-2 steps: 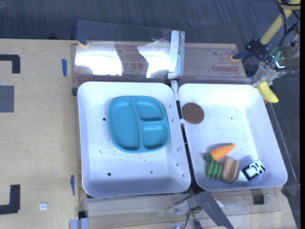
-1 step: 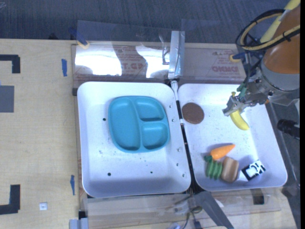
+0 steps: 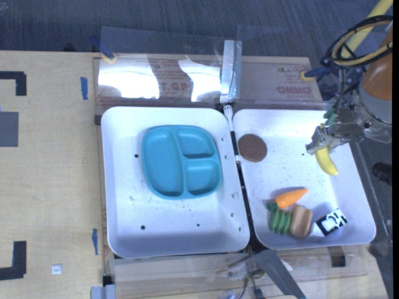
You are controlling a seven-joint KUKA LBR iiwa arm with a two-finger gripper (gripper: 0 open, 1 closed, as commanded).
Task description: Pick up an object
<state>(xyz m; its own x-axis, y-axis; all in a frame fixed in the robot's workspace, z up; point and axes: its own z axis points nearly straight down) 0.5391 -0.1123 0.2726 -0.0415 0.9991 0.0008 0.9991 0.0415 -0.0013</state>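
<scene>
My pincer over the right bin, banana touching below it, whether my grip is apart or together I cannot tell

Glossy white plastic bins hold a smooth blue plastic divided plate (slightly shiny); the bench looks like pale matt wood.
</scene>
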